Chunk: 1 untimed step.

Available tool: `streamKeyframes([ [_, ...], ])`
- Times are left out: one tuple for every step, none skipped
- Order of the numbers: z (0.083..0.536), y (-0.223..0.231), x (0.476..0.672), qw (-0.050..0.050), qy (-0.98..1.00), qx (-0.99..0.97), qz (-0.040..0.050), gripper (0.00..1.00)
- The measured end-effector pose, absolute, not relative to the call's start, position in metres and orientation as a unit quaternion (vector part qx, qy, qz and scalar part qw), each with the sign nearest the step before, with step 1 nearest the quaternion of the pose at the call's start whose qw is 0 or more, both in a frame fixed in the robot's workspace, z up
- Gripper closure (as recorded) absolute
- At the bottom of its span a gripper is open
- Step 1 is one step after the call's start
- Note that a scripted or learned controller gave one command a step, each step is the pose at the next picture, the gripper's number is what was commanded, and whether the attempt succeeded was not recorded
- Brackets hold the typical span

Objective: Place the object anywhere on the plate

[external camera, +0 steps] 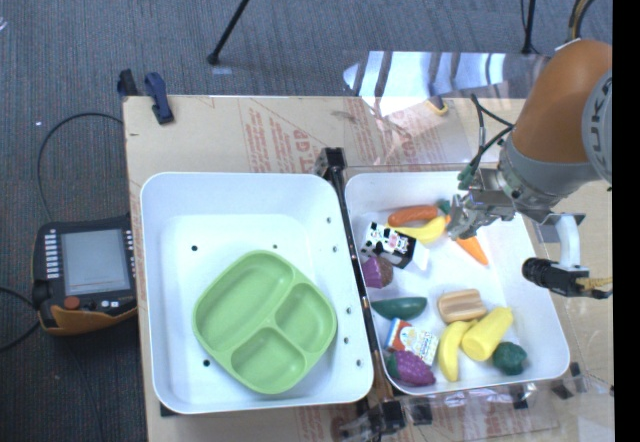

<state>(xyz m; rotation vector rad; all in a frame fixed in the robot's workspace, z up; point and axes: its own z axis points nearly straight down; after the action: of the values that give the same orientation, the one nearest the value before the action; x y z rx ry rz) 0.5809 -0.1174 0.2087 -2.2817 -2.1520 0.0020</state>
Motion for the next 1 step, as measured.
streamKeyframes([
  [0.2040, -0.0542, 0.5486, 0.005, -0.658, -0.753, 0.0021, 1.00],
])
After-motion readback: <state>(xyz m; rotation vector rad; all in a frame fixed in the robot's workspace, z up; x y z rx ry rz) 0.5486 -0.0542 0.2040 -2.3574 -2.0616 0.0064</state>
